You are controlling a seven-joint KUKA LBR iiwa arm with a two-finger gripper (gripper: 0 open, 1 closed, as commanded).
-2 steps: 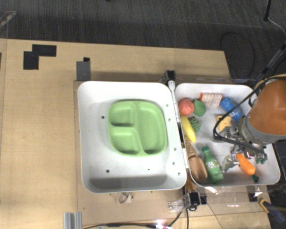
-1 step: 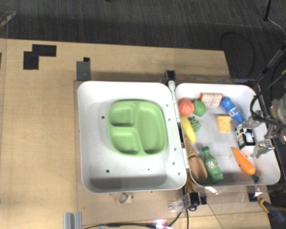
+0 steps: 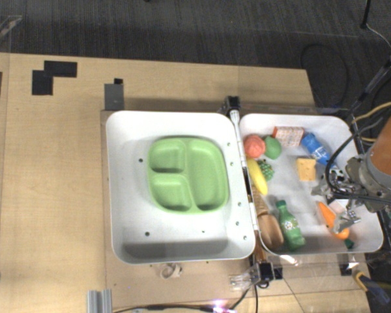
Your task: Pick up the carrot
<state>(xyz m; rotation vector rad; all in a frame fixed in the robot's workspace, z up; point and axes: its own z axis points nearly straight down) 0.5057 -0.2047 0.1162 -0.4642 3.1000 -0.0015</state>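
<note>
We see the right bin crowded with toy food, the arm at the frame's right edge, and its gripper low over the carrot near the lower right corner, fingers apparently straddling it, so we judge closing and lifting comes next.

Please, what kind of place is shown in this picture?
Probably a robotics lab test bench, not a kitchen. Two shallow white plastic bins sit on a wooden bench, holding a green sectioned plastic tray and toy foods like an orange plastic carrot, with the grey arm's claw above.
</note>
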